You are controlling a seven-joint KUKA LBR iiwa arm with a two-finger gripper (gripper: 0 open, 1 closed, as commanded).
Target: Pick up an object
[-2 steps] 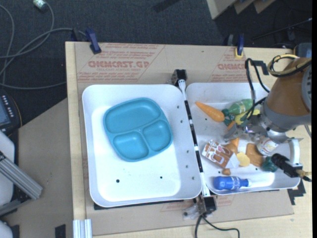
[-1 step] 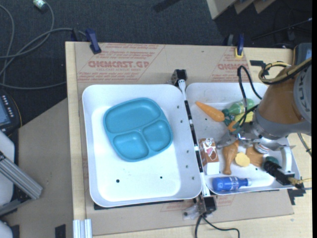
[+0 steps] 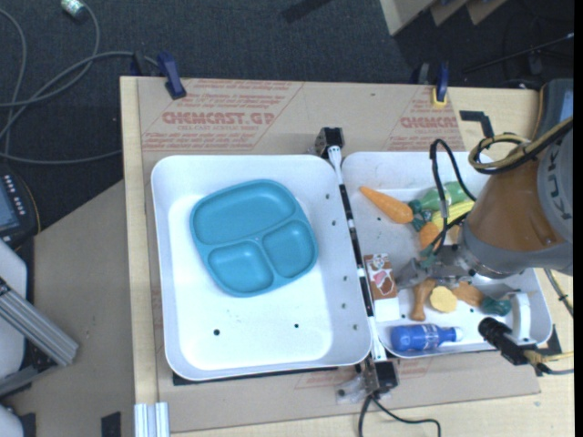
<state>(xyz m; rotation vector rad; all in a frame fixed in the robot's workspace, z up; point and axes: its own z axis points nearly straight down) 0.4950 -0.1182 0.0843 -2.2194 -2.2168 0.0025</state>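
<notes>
The desk (image 3: 228,107) carries two shallow white bins side by side. The left bin (image 3: 182,271) takes up the desk's middle and holds a blue three-compartment plate (image 3: 253,237) lying flat toward its far side.

The right bin (image 3: 392,167) sits against the desk's right edge. The grey arm (image 3: 519,217), with its orange band, reaches in over that bin's right half and hides much of it. The gripper (image 3: 428,269) is low over the bin's middle, among the objects there; whether its fingers are spread or pressed together cannot be told, and nothing is seen between them.

In the right bin, a blue bottle (image 3: 421,337) lies on its side along the near edge. An orange carrot (image 3: 387,205) lies toward the far left corner, with a green and yellow toy (image 3: 444,200) just beside it, partly under the arm. A small brown-and-white packet (image 3: 379,275) rests against the bin's left wall. A pale yellow piece (image 3: 444,299) lies just below the gripper, near a brown stick-like object (image 3: 420,300).
</notes>
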